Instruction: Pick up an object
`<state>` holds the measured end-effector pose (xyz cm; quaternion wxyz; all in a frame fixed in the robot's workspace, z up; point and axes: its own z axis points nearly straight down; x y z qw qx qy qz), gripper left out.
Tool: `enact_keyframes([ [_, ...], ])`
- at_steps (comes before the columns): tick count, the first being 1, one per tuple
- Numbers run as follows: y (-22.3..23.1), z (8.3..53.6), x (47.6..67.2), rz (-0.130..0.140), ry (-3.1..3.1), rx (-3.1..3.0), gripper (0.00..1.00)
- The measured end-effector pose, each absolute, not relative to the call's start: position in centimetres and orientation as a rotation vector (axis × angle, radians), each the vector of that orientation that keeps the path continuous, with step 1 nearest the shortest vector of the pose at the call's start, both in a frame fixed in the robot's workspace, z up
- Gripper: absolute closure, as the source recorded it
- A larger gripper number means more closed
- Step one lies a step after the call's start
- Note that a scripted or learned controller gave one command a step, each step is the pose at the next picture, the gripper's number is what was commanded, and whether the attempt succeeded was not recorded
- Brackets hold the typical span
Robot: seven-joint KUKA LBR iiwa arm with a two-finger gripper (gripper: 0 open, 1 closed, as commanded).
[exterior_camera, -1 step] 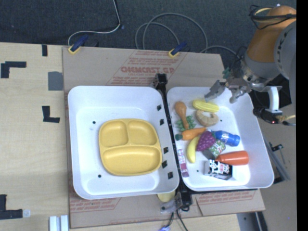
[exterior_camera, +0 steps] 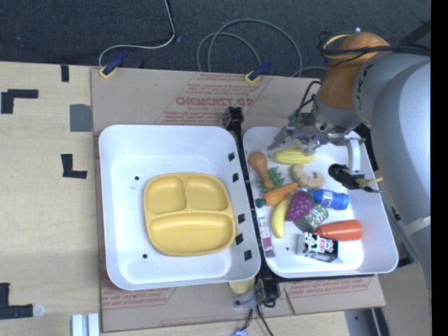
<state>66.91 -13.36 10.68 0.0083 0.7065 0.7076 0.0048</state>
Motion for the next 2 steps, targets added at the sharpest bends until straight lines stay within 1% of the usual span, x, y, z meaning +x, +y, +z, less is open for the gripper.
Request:
enact_keyframes([
  [1,-14.3,9.3,57.2,0.016,2.207,2.219,0.0],
  [2,-15.4,9.2,53.6,0.023,2.206,2.212,0.0],
])
